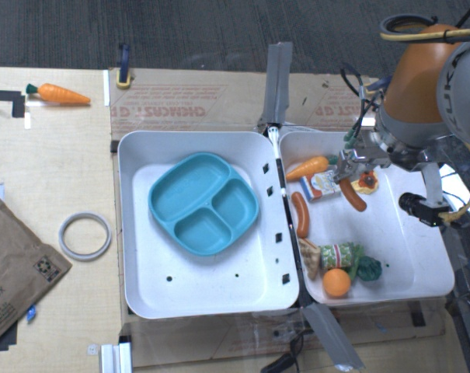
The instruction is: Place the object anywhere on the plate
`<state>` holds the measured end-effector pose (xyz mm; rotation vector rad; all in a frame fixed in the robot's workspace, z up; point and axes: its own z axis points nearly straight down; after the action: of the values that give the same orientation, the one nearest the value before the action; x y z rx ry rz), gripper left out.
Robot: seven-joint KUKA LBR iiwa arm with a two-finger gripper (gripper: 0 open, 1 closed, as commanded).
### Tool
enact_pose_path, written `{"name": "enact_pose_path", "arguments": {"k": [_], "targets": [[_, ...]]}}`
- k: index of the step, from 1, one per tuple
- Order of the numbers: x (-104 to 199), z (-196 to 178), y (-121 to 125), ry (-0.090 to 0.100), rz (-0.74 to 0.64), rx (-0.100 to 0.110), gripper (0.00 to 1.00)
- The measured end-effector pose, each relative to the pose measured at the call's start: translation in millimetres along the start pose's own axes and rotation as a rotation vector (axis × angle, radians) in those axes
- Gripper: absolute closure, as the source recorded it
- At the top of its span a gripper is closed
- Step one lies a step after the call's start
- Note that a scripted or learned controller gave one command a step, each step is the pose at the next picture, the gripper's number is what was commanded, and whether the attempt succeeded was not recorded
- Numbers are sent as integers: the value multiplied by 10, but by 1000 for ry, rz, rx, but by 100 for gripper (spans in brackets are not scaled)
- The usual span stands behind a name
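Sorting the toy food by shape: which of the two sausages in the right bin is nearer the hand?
The short red-brown sausage lying slantwise right beneath the hand. The other, a longer sausage, lies upright along the bin's left wall, farther away.

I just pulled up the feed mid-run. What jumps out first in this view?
The blue three-compartment plate lying tilted in the left bin stands out most. In the right bin, the gripper hangs over a cluster of toy food: a carrot, two sausages and an orange. Another carrot lies on the bench, far left.

Blue plate (pixel 204 203); white bins (pixel 134 231); orange carrot (pixel 307 167); red sausage (pixel 301 214).
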<state>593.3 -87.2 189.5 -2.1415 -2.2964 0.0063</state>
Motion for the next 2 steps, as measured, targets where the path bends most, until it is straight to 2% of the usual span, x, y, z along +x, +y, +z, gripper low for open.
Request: {"name": "enact_pose_path", "arguments": {"k": [1, 2], "targets": [[740, -282, -17, 0, -159, -1, 100], [1605, -117, 249, 0, -233, 0, 100]]}}
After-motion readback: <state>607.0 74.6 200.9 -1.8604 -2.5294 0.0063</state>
